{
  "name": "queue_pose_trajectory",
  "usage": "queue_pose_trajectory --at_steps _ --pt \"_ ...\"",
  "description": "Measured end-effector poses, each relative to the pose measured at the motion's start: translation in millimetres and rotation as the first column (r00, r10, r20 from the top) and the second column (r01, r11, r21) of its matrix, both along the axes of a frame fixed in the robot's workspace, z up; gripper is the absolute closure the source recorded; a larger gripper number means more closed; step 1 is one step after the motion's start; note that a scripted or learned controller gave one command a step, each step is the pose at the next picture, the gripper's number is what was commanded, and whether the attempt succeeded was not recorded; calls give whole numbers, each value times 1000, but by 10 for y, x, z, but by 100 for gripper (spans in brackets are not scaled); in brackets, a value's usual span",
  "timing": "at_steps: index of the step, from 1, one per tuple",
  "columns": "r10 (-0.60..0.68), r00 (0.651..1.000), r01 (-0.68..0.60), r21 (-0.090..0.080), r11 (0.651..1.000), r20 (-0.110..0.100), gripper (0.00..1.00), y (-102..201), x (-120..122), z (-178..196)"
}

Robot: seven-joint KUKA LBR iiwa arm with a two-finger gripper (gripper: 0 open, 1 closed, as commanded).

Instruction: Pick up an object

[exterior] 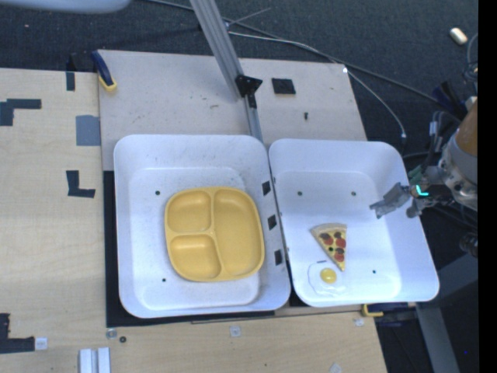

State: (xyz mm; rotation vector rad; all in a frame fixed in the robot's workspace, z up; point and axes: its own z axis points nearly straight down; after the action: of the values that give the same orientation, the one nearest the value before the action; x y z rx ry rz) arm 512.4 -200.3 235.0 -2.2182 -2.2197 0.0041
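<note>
Over left, yellow divided plate (213,233) lying flat in the left bin (132,169). Moving right: toy pizza slice (332,244) and fried egg (327,276), just apart, in the right bin (342,158). Gripper (390,200) at the far rim, state impossible to tell. Best to come down square over the slice, clear of the egg.

A toy pizza slice (332,244) lies flat in the right bin (326,158), its tip pointing toward 5 o'clock. Just beside it, at its 7 o'clock, a toy fried egg (327,277) rests yolk-up.
</note>
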Motion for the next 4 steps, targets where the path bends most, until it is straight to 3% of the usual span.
queue_pose_trajectory --at_steps 1,4 --pt "0 1000 0 -1 1000 3 0 -1 8 11" --pt "-1 1000 1 -4 1000 7 0 -3 22 -1503"
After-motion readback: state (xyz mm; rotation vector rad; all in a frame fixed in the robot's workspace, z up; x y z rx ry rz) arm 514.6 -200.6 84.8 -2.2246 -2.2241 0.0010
